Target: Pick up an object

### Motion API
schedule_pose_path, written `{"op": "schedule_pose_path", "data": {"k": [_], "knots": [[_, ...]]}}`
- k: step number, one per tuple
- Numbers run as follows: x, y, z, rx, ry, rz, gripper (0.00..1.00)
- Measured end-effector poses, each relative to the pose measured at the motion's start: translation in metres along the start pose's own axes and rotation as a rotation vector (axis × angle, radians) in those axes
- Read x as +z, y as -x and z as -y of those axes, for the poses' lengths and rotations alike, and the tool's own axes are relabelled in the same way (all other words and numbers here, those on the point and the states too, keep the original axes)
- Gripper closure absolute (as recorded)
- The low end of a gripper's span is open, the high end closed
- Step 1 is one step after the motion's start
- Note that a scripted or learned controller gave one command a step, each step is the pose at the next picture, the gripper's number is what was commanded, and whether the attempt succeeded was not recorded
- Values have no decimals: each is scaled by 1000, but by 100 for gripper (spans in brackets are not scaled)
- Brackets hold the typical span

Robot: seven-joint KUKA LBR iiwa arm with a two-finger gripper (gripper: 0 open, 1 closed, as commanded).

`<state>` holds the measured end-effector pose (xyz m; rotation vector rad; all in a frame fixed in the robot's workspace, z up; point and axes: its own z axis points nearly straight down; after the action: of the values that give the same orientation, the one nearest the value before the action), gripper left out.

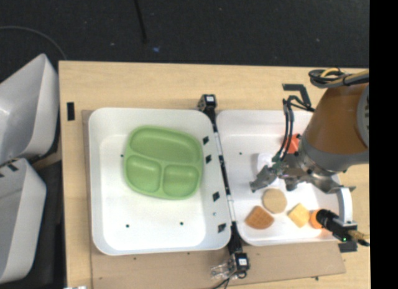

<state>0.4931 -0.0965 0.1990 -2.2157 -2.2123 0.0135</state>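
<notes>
My gripper (268,179) hangs low in the right bin (249,133); I cannot tell how it stands. Just below it lies a round tan biscuit (274,201), with a brown bun (259,219) and a yellow block (298,214) beside. Far to its left, the left bin (106,219) holds a green divided plate (163,161).
</notes>
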Motion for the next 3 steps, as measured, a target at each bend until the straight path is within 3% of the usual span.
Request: {"op": "schedule_pose_path", "data": {"k": [1,3], "knots": [[-6,0,-3,-3,13,1,0],[83,5,-12,1,9,1,0]]}}
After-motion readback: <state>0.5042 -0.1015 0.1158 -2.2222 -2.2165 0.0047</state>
